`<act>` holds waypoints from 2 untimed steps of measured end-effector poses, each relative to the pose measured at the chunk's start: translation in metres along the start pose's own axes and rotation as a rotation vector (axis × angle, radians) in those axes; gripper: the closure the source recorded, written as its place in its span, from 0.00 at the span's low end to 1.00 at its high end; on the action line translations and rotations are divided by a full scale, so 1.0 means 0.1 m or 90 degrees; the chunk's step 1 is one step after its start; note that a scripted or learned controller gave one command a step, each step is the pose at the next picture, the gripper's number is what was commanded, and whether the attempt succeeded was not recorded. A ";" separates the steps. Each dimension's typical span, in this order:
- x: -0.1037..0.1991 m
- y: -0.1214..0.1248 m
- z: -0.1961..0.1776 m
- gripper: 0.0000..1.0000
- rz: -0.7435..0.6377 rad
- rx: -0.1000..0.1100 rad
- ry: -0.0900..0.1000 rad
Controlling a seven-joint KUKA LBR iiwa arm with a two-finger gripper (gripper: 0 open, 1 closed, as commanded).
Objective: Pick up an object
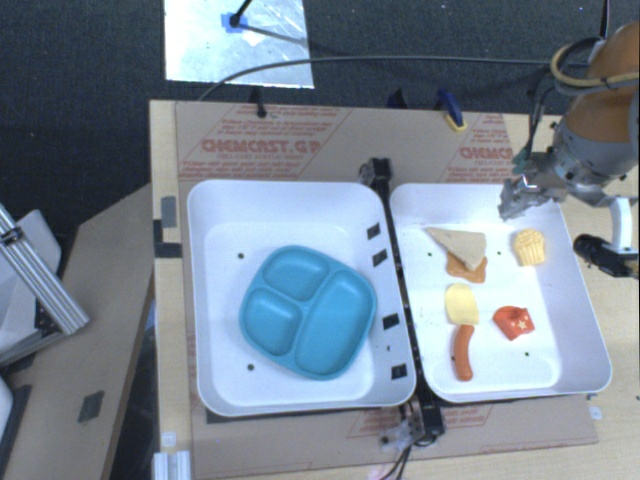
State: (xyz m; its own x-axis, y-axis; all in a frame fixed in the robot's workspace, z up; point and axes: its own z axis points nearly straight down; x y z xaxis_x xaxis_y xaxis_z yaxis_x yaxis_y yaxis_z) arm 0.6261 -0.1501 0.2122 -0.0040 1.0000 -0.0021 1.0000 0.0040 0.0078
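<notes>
The approach step is judged to be in hand: the gripper [519, 200] is seen at the far right corner of the right bin [578, 368], above its rim, and nothing is seen between the fingers, though whether they are apart or together cannot be told from this slant. No object has been lifted yet. The candidates all lie on the floor of the right bin: a tan wedge [460, 242] with an orange piece [470, 268] touching its near edge, a yellow ridged piece [529, 247] just beside the gripper, a pale yellow lump [461, 305], a red piece [514, 322] and an orange sausage [462, 353] nearest the front wall. All appear to be moulded toy food (smooth, matt, probably light plastic). The ridged piece is short and blocky and is judged the easiest reach; the sausage is long and round and may roll between the fingers. For the next move, a descent over one chosen piece is called for, with the fingers set across its narrow side. In the left bin [215, 268] a blue tray [307, 311] with three compartments is laid flat, its surface glossy and its corners rounded.
</notes>
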 end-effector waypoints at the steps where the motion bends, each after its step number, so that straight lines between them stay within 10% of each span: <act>1: 0.00 0.02 -0.28 1.00 -0.001 0.001 0.001; 2: 0.59 0.00 -0.31 1.00 -0.004 0.003 0.003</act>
State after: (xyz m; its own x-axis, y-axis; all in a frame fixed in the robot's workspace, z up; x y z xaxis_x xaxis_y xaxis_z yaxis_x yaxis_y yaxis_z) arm 0.6253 -0.0908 0.2435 -0.0107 0.9999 0.0021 0.9999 0.0106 0.0027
